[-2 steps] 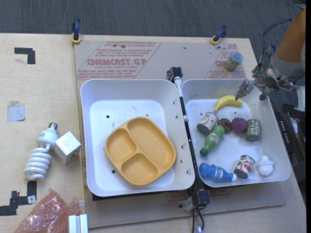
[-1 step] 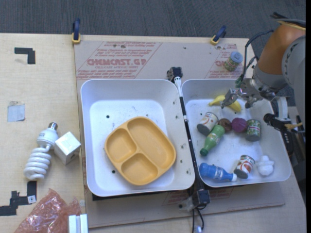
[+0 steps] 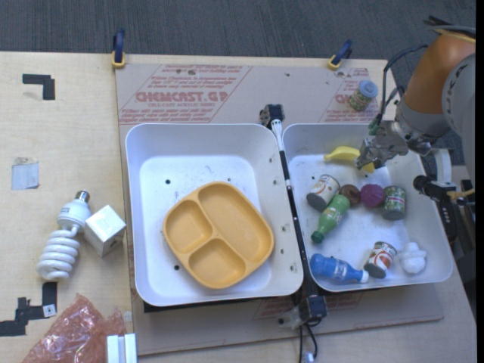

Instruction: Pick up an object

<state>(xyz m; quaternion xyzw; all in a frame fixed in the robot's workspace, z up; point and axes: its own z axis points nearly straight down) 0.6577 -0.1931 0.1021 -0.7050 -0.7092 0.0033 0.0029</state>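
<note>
A yellow toy banana lies lengthwise left-to-right in the right white bin; the claw touches its right end, grip state unclear, on a tan desk.

Dark grey carpet beyond bench

banana: yellow toy, lying curved at the back of the right bin, its right end under the arm's tool.
left can: small, tipped on its side, white and red label, near the bin's left wall.
brown ball: round, dark, touching the left can.
magenta ball: round, between the brown ball and the green can.
green can: upright, tilted slightly.
green bottle: lying slantwise, cap toward the lower left.
blue bottle: lying along the front wall.
right can: tilted, red and white.
white lump: fluffy, front right corner.
</note>
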